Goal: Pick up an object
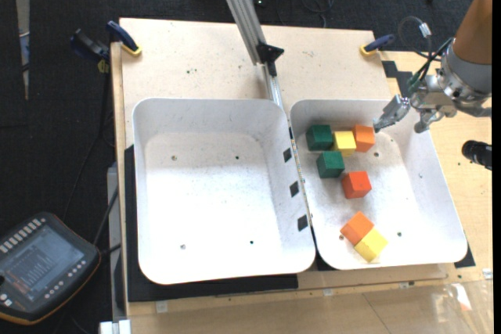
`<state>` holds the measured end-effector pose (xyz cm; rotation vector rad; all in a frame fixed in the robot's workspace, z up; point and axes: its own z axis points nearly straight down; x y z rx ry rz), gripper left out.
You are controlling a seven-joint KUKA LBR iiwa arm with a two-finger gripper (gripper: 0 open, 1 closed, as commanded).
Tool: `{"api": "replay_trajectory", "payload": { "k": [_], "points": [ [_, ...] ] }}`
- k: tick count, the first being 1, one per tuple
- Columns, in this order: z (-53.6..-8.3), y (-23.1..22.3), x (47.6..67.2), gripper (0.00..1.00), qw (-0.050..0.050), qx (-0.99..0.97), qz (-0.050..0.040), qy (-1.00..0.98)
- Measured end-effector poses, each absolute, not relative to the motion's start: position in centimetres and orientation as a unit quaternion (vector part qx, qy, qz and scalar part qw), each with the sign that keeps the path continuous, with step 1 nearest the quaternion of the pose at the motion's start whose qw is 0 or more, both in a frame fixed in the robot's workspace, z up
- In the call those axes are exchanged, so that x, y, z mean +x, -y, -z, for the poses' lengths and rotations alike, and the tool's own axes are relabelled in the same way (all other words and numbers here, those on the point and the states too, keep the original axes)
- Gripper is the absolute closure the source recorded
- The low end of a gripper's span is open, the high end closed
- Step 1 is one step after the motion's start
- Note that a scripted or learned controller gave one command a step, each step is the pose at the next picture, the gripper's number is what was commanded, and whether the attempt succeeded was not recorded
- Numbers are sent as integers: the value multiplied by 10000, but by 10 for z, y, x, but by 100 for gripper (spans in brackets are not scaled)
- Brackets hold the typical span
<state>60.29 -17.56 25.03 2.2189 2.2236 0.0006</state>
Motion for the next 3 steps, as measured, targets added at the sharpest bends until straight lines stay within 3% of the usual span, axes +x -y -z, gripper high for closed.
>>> {"api": "replay_trajectory", "payload": {
  "k": [1, 3],
  "points": [
    [-250, 175, 603, 0, 1, 7062, -1, -7080],
    [-163, 169, 600, 0, -16, 7069, 13, -7073]
  ]
}}
